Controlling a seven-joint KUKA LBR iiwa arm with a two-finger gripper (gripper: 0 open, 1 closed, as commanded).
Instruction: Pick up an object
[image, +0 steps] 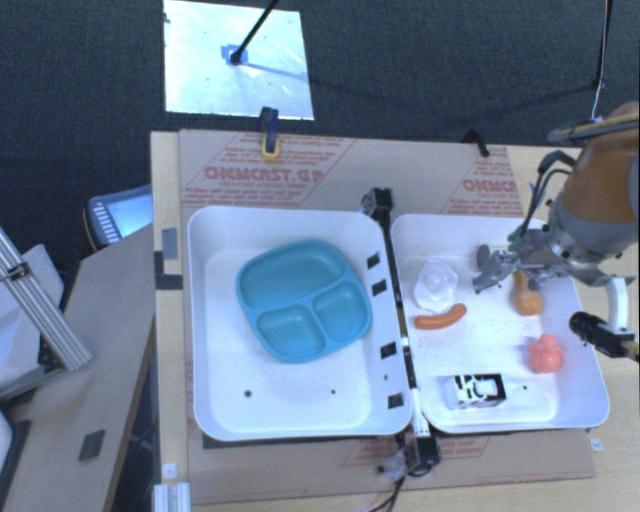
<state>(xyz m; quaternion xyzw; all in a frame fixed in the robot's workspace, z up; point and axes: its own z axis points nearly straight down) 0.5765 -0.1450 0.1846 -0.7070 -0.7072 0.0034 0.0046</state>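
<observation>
My gripper (490, 270) hangs over the right bin (590, 400), near its back middle, on the grey arm with the orange band (608, 170) that comes in from the right. Just left of it lies a clear white cup-like object (435, 283). An orange sausage-shaped piece (440, 318) lies below that. A small orange object (527, 296) sits just right of the gripper, partly under the wrist. A pink object (545, 354) rests nearer the front right, and a black-and-white item (478, 389) lies at the front.
The left bin (215, 400) holds a blue divided plate (302, 299). A black-clipped divider (392, 300) runs between the bins. A black fitting (600, 332) juts over the right bin's right edge. Cardboard lies under both bins.
</observation>
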